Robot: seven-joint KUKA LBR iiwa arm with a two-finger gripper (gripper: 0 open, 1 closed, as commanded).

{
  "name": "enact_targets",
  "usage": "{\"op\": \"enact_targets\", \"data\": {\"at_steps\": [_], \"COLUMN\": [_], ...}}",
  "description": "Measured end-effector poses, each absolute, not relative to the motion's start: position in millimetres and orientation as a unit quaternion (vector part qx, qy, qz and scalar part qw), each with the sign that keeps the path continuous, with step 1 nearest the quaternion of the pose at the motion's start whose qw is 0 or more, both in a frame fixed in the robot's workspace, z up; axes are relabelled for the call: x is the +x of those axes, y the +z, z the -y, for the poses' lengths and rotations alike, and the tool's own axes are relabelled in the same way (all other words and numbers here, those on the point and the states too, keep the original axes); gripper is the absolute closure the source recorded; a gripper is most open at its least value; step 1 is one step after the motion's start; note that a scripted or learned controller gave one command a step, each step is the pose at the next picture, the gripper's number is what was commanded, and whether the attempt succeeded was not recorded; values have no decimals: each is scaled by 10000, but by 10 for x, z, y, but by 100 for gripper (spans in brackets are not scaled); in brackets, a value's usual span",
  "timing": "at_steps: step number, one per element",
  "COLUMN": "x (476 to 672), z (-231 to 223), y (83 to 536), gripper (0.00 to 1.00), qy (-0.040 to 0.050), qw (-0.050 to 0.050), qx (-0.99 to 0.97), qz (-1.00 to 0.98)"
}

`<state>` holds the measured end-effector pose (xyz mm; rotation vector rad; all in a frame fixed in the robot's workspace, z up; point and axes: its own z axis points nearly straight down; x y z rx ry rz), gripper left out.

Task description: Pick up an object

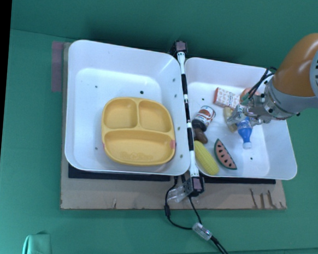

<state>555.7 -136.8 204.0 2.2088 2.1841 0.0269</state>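
On the left, the left bin [87, 63] holds one yellow divided plate [138, 131], which lies flat in the middle with bare white floor on all sides. It seems to be put there as a place for receiving things. Between the two bins runs a black and white divider bar [186, 106].

The right bin [279, 160] contains the small objects that can be picked. Near the divider stands a small dark jar [204, 117], with a brown piece [200, 136] just beside it, and nearer to the camera lies a toy corn cob [206, 157]. To the right of it is a toy watermelon slice [224, 154], apart from the others. Farther back lies a small printed box [226, 96].

The gripper [244, 117] hangs low over the far right part of this bin, directly above a small bottle with a blue cap [246, 132]. I cannot tell the state of the jaws, because clutter hides them. I judge that the bottle is the target. The bin wall on the right is well apart, so there is room to lift straight up.
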Motion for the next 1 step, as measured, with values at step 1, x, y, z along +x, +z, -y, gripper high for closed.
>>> {"op": "enact_targets", "data": {"at_steps": [1], "x": [5746], "z": [689], "y": [3272], "gripper": [100], "qy": [35], "qw": [54], "qx": [7088], "qz": [-7054]}}
